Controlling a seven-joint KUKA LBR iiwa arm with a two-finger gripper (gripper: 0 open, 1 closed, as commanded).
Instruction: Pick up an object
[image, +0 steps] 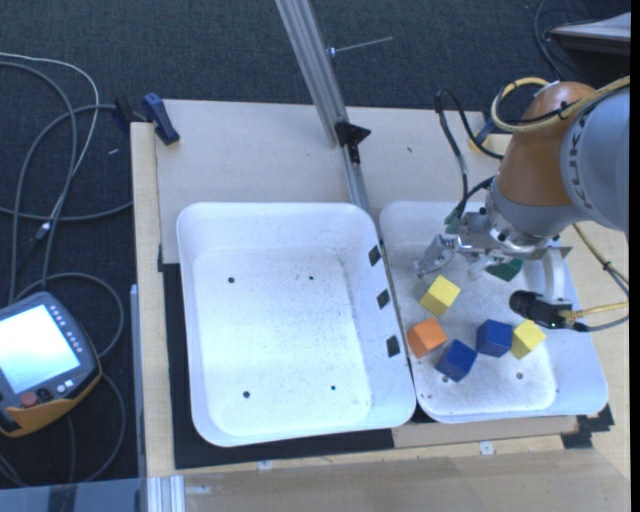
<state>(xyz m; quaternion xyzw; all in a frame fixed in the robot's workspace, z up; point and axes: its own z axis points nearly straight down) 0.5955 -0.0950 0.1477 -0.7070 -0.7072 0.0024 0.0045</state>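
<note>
Inside the right bin (575, 385) lie five blocks, the pincer (452, 258) above them, its state unclear

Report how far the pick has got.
Done: the arm is over the right bin, with the gripper low above the blocks. In hand: nothing visible; a yellow block sits just below the gripper, resting on the bin floor. Left: closing on a block and lifting it. The orange block, two blue blocks and the second yellow block also lie untouched.
</note>
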